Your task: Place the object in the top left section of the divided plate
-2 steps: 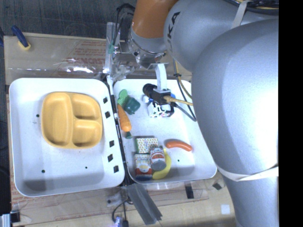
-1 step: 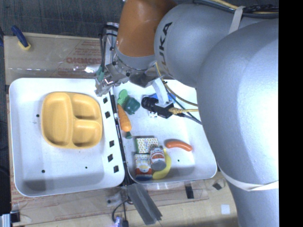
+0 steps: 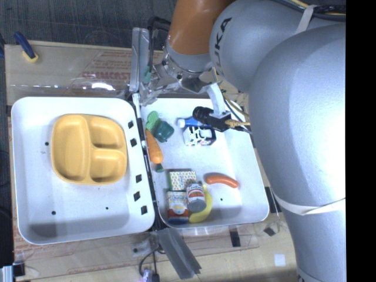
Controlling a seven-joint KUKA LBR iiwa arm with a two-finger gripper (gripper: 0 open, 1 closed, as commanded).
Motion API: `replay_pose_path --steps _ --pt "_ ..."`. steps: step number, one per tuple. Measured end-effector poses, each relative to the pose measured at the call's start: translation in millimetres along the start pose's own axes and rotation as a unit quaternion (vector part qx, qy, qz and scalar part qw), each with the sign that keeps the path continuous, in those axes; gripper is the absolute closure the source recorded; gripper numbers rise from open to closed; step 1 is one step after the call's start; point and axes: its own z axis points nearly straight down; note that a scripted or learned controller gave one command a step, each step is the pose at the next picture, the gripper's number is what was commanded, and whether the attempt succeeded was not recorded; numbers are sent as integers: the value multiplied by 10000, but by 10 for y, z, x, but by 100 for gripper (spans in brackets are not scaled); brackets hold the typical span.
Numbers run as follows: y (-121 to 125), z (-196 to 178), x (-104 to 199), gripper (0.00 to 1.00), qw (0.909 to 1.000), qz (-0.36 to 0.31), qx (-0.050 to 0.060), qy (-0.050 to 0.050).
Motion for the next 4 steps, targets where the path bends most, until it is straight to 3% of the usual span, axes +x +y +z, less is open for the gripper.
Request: replay_pose_path --steps 1,2,3,4 --pt "-35 65 448 100 10000 16 13 6" --pt "42 -73 118 100 9945 -1045 -10 -2" --pt "107 -100 309 100 9798 -2001 -18 -7" --pt "222 -102 841 100 9256 -3786 -14 -5"
